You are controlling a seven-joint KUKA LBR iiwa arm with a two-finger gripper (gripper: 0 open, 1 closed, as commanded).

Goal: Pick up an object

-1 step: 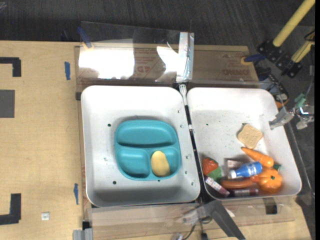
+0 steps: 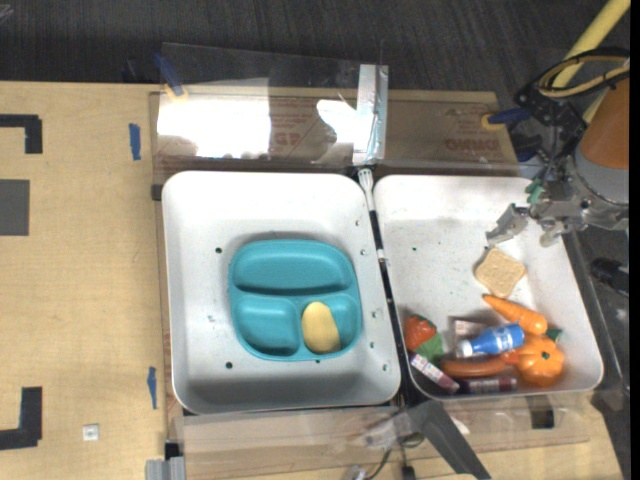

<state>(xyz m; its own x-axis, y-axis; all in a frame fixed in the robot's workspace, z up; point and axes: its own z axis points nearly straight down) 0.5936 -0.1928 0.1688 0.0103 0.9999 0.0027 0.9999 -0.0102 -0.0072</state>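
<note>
Several toys point(image 2: 487, 348) heaped near cracker point(image 2: 499, 271); hand point(image 2: 532, 222) above.

Robotics lab or test cell, not a home. Plywood bench point(image 2: 70, 268) carries black tape corner marks point(image 2: 25, 133) and blue tape tabs point(image 2: 134, 141). Two white bins point(image 2: 190, 268) sit side by side on it, clear plastic sheet point(image 2: 270, 108) standing behind. Grey arm point(image 2: 600, 168) with bundled cables point(image 2: 560, 78) at right. Toy food point(image 2: 515, 313) heaped in right bin; dark carpet point(image 2: 300, 8) beyond.

Bins point(image 2: 190, 268) – two; teal tray point(image 2: 290, 268) – one.
</note>
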